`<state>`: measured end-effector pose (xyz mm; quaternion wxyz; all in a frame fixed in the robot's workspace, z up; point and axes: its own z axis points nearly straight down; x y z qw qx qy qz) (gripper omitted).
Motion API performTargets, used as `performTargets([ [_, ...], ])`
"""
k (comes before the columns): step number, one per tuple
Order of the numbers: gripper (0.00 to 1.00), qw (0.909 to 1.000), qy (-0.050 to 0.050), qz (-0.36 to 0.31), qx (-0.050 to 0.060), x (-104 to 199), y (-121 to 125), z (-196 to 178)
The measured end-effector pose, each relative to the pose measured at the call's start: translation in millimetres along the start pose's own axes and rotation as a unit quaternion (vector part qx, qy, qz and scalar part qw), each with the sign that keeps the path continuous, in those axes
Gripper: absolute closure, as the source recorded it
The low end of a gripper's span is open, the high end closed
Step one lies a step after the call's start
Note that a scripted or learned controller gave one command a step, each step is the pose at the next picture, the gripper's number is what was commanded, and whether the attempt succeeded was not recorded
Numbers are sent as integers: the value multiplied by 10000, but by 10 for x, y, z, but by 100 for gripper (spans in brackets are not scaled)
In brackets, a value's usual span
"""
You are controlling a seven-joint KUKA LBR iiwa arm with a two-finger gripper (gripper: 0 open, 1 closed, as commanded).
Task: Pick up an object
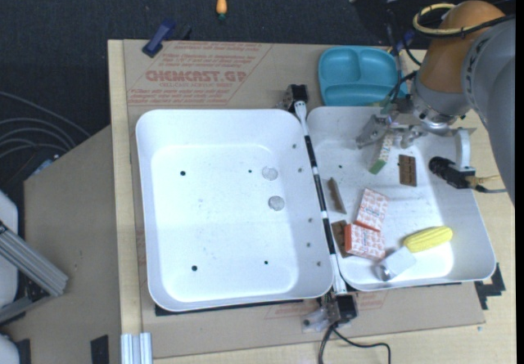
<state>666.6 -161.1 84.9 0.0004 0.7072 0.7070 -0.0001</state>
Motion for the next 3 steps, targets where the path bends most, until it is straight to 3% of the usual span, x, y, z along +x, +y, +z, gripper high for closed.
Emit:
performTargets([
  [1, 0, 10000, -3, 0, -10, -244, 3, -3],
  [2, 0, 10000, 7, -5, 9, -56, 1, -2],
  [3, 100, 10000, 2, -7, 1, -55, 7, -107],
])
